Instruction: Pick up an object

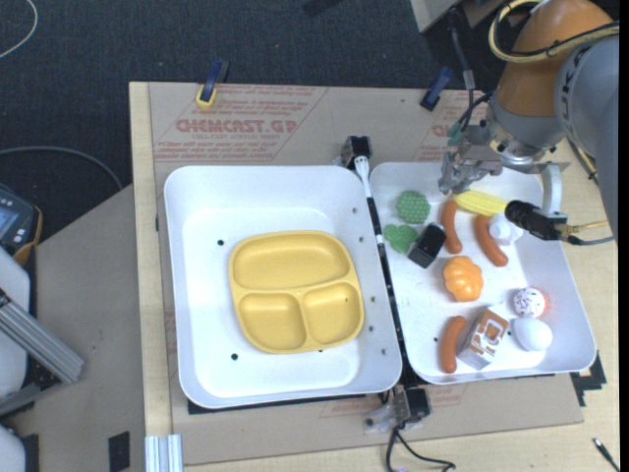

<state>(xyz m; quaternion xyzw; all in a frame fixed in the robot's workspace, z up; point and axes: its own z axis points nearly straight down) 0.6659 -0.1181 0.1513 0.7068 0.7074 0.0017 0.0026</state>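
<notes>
The toy food lay scattered in the right bin [580, 323]. Along its far side a yellow corn cob [479, 203] rested between two sausages: one [450, 225] to its left, running toward the bin's middle, the other [490, 240] just below it. A green round piece [413, 206] and a flatter green leaf-like piece [399, 234] sat near the bin's left wall, with a small black block [426, 246] touching the leaf piece. An orange pumpkin-like toy [463, 278] lay near the centre. Toward the near edge were a third sausage [452, 343], a small printed carton [484, 338], a white egg [533, 334] and a speckled ball [528, 303].

The gripper [459, 174] hung over the far side of that bin, just above the corn cob and the left sausage; nothing showed between its fingers, and how far they were spread could not be made out.

The left bin [187, 264] held a yellow three-compartment tray [295, 290].
</notes>
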